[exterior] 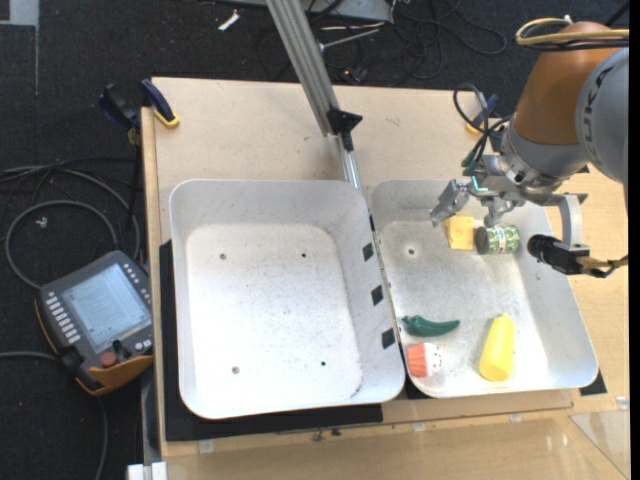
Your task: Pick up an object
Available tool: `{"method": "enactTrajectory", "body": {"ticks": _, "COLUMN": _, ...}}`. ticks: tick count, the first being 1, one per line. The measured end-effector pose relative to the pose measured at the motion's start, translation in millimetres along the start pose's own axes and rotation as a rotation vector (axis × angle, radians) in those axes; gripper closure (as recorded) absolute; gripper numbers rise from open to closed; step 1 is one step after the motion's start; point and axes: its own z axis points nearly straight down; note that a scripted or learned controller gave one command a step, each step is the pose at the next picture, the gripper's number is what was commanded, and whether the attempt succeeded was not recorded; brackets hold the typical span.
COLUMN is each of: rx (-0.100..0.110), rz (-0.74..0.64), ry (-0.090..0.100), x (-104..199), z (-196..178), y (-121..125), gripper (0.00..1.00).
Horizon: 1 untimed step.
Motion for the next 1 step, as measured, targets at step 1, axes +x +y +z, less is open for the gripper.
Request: {"method": "enactTrajectory", "body": {"ticks": 1, "rx": -0.003, "rz": -0.001, "ry": -0.001, "x": 0.0, "z": -2.3, "y": 0.6, "gripper": 0.0}}
